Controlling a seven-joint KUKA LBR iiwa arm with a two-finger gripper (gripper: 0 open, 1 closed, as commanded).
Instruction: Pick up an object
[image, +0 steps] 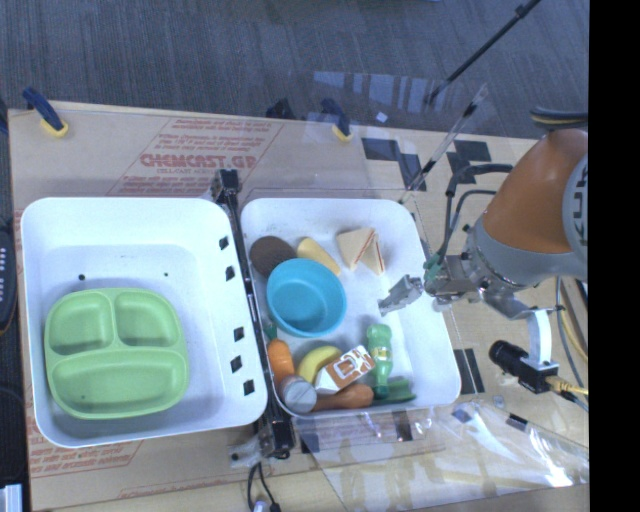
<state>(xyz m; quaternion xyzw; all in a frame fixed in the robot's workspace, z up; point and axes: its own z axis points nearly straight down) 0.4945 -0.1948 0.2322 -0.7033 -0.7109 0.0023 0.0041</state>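
The right bin (425, 240) holds a blue bowl (305, 297), a brown disc (270, 255), a pale yellow wedge (318, 255) and a sandwich wedge (362, 250) along its far side. Near its front edge lie a green bottle (379, 345), a banana (318, 360), an orange carrot (281, 358), a brown-and-white snack packet (350, 368) and a grey can (298, 395). My gripper (400, 294) hangs over the right half of this bin, right of the bowl and above the green bottle. Nothing shows in its grasp.
The left bin (60, 225) holds a green divided plate (117, 350). A black hinge strip (240, 300) runs between the bins. The arm's orange band (535, 200) and cables (520, 365) lie just outside the right bin's right wall.
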